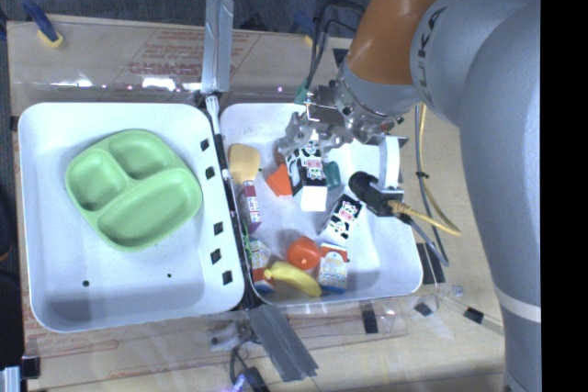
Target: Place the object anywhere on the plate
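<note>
A green divided plate [133, 188] lies in the left bin [55, 289]. My gripper [309, 140] hangs low over the far middle of the right bin [395, 262]. It is right above a cow-patterned carton [312, 172], with an orange wedge [279, 181] just to its left. I cannot see whether the gripper touches the carton. A second cow-patterned carton [343, 217] lies closer to the front right.
The right bin also holds a tan bread-like piece [243, 162], a red bottle [249, 203], a red-orange ball [303, 251], a banana [294, 279] and a small carton [333, 270]. A ridge [220, 197] divides the bins.
</note>
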You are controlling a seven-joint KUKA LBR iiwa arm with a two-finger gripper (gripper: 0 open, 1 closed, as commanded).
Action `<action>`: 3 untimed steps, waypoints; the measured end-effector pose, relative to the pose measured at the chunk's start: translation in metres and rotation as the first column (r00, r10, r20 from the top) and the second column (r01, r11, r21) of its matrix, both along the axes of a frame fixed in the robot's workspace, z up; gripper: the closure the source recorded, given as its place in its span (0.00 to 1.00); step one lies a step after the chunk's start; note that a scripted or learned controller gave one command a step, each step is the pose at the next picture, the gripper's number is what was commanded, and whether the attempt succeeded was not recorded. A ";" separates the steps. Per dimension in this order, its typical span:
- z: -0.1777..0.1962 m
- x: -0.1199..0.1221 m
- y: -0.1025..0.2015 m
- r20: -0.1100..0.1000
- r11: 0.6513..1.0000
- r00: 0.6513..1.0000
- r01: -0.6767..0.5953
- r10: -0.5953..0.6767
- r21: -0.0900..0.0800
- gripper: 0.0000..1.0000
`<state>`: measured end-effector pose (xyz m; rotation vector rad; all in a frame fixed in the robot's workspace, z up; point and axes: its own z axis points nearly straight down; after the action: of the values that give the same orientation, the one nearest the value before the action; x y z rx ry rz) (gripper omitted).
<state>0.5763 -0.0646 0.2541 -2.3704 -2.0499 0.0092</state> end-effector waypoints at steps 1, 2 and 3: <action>-0.065 -0.067 0.079 0.001 0.987 0.987 -0.162 0.162 0.000 1.00; -0.064 -0.019 0.162 0.004 0.992 0.992 -0.127 0.127 -0.001 1.00; -0.077 0.051 0.210 0.005 0.974 0.974 -0.225 0.225 -0.002 1.00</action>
<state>0.6273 0.1458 0.1775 -2.1261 -2.3090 0.0056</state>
